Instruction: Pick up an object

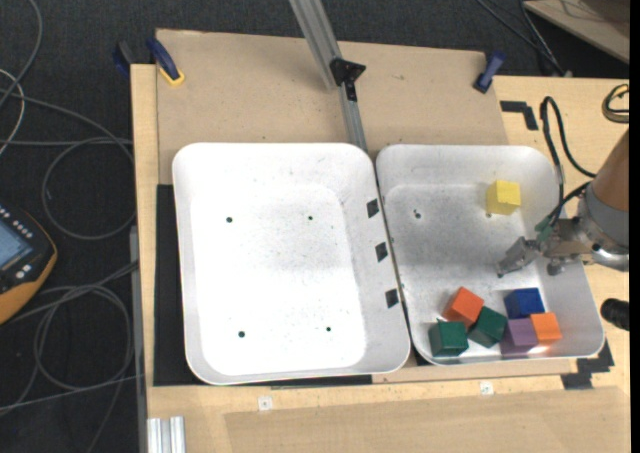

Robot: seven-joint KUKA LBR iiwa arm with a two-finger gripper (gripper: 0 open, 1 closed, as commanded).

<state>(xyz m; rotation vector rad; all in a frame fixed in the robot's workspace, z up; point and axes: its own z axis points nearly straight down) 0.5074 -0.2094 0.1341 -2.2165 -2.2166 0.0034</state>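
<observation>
The right bin (pixel 440 176) holds several small blocks. A yellow block (pixel 503 196) lies alone near its far right corner. Clustered at the near right corner are an orange block (pixel 464 304), two green blocks (pixel 489 325) (pixel 449 338), a blue block (pixel 523 301), a purple block (pixel 519 334) and a smaller orange block (pixel 546 326). My gripper (pixel 534 259) hangs over the right side of this bin, between the yellow block and the blue block. Its fingers are spread open, with nothing between them.
The left bin (pixel 200 171) sits beside the right one, with black clips along their shared edge. A slanted metal pole (pixel 320 31) rises behind the bins. Cables lie on the floor at left and near the bench's right edge.
</observation>
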